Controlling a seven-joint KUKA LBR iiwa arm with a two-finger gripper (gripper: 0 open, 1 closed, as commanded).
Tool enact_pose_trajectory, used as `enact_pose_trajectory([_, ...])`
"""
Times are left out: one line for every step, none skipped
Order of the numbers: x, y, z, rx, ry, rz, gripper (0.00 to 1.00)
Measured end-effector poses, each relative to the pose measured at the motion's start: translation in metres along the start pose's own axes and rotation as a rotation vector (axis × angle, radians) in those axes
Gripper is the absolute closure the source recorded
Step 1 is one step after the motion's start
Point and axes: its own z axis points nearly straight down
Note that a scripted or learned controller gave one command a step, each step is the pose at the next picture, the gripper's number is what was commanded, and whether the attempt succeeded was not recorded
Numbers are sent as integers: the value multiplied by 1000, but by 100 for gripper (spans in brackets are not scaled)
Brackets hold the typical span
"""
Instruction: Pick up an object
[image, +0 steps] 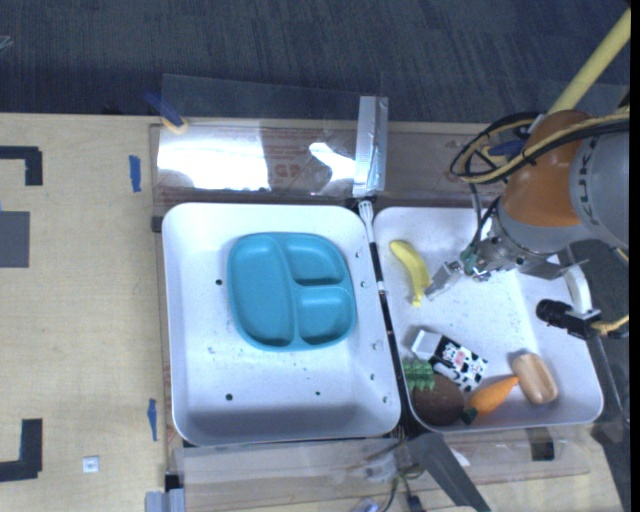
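In the right bin (500, 320), a yellow banana (408, 268) lies near the left wall. My gripper (440, 282) hangs over this bin just right of the banana's lower end, tilted down toward the left, with nothing seen held in it. Toward the bin's front sit a black-and-white cow-patterned toy (458, 365), an orange carrot (492, 395), a tan bread roll (535, 377) and a dark brown round item (437, 400).
The left bin (200, 300) holds a blue divided plate (292, 290). A small white block (425, 343) and a green piece (417, 375) lie beside the cow toy. The divider wall (378, 300) runs just left of the banana. Cables (490, 150) loop above the arm's orange band.
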Motion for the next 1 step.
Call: enact_pose_trajectory([14,32,8,0,0,-99,0])
